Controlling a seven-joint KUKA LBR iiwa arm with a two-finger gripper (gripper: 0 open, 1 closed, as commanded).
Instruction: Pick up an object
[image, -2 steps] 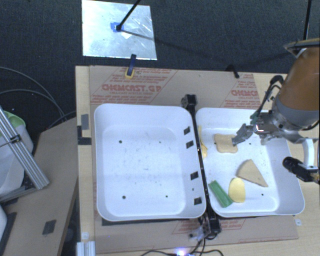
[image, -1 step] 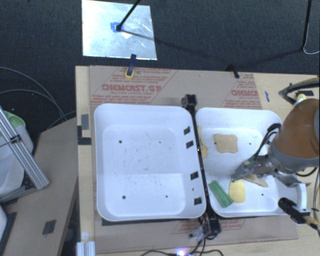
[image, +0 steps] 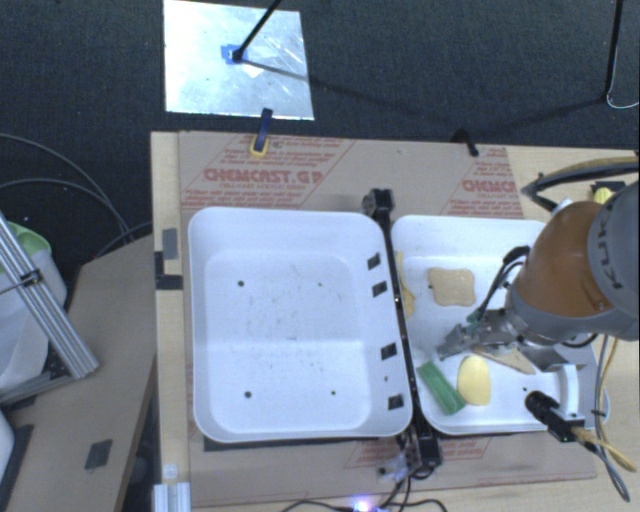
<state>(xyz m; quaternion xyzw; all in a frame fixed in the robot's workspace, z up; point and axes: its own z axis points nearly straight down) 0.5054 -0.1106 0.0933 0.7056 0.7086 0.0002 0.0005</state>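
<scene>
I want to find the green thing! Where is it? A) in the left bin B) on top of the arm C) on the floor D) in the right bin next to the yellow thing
D: the green thing lies in the right bin, close beside the yellow thing at the bin's near edge.

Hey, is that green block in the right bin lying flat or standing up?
Lying flat: the green block rests lengthwise on the right bin's floor, beside the yellow object.
</scene>
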